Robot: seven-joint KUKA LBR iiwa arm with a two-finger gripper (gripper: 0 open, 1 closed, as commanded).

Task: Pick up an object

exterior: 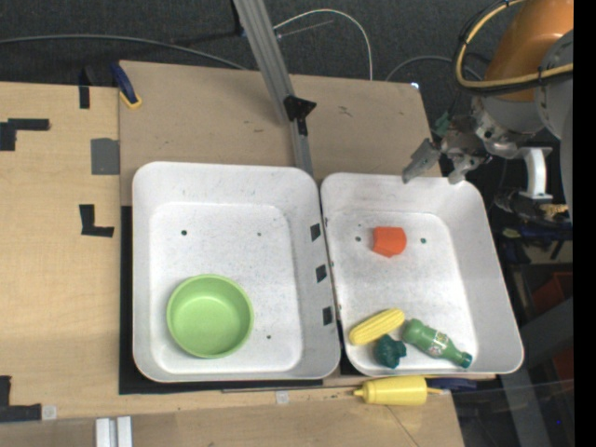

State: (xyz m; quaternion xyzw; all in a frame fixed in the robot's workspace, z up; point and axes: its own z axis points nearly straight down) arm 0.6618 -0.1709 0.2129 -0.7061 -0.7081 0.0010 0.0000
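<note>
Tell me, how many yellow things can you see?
2. A yellow corn cob lies in the right bin near its front edge, beside a green bottle. A yellow bottle lies on the bench just outside that bin's front rim.

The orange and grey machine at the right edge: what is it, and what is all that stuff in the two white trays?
That is a robot arm, seen by one camera fixed above the bench and looking down at a slant. Its claw hangs over the far rim of the right bin, with nothing between its fingers. Its job is to pick something up. The right bin has an orange block, a toy corn cob, a green bottle and a small dark green piece. The left bin has a green bowl. A yellow bottle lies on the bench in front of the bins.
</note>
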